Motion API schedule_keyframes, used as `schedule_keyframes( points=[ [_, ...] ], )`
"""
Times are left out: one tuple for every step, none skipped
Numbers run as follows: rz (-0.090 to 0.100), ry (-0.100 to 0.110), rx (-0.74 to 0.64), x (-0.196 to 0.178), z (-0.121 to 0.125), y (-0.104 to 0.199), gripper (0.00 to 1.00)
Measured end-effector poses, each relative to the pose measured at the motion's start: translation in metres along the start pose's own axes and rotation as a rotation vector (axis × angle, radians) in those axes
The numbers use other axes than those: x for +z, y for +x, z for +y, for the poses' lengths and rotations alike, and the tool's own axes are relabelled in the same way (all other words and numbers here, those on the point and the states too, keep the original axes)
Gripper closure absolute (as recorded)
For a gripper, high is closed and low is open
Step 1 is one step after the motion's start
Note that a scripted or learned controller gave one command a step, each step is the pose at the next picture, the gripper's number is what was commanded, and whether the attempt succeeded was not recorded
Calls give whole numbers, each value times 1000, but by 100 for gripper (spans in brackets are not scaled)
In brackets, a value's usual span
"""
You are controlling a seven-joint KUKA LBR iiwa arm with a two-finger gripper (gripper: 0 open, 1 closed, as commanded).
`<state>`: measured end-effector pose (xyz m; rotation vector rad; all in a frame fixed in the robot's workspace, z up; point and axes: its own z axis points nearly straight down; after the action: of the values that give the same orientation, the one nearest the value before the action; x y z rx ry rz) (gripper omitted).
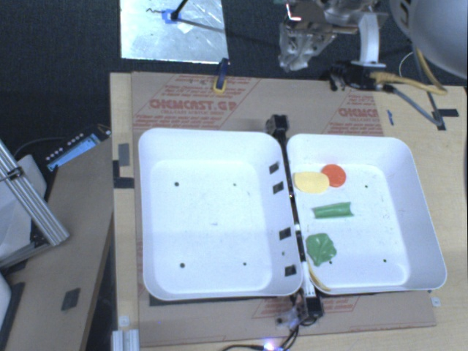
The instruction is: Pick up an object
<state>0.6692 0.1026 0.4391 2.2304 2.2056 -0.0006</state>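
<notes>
The right bin [409, 196] holds a yellow oval piece [311, 183], an orange-red round piece [334, 175] touching it, a green bar [333, 210] and a green leafy piece [320, 248]. A thin yellow strip [316, 276] lies along the bin's near left edge. My gripper [296, 58] hangs high at the top of the view, well beyond the bins' far edge, with nothing seen between its fingers.
The left bin [157, 196] sits beside the right one, joined by a black clipped divider [287, 210]. A shiny metal sheet [173, 19] lies at the far left. Cables and a yellow hose [409, 82] run behind the right bin. An aluminium frame [29, 203] stands at left.
</notes>
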Motion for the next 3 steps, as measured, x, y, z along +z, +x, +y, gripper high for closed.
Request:
schedule_keyframes(
  points=[
    [0,1,-1,14,0,-120,100],
    [6,13,-21,143,-2,-42,100],
    [9,6,-28,212,-5,109,100]
  ],
)
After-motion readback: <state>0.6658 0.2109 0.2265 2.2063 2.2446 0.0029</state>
